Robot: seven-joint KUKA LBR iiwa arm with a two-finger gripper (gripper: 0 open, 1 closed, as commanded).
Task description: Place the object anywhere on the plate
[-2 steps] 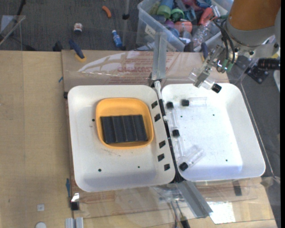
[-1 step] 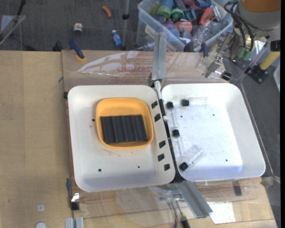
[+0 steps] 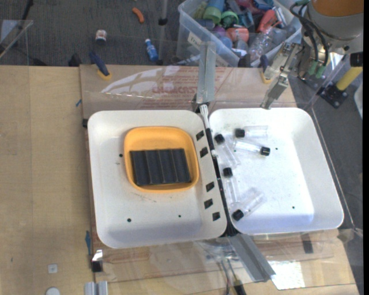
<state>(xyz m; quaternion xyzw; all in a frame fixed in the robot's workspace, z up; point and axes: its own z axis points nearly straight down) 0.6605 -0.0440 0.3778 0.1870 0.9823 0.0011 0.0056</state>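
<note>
Plastic nearly everywhere. Orange plate [image 3: 160, 136] as landmark: squarish, rounded corners, raised glossy rim, lying flat in the left bin [image 3: 109, 213]. Dark grey insert [image 3: 161, 167] inside the plate, rectangular, ribbed into parallel bars, matte, covering most of the plate's floor. Nothing else on the plate.

Left bin around the plate: shallow, smooth, white, softly rounded walls, a few small dark specks on the floor below the plate. Right bin [image 3: 300, 196] just right of the plate's bin, same white moulded shape, floor lightly speckled. Grey metal divider [image 3: 212, 167] between the two, right of the plate, with a row of small black tabs [image 3: 206, 169] along the side facing the plate.

Task's things well right of the plate, all in the right bin: clear tubes [image 3: 252, 133], slim cylinders with black caps, see-through enough to blur into the white floor. Several scattered flat on their sides, some close to the divider, two farther right and above, one lower down near the bin's front. Exact count hard to tell. None touching the plate.

Pale wooden table [image 3: 34, 150] left of the plate, matte grain. Brown cardboard sheet [image 3: 138, 86] above the plate, partly under glare. Clear tote [image 3: 190, 20] farther above and right of the plate, heaped with bright mixed items.

Grey arm [image 3: 337, 14] with orange band far up and right of the plate, beyond the right bin, wrapped in cables. Jaws: cannot tell whether clenched or released.
</note>
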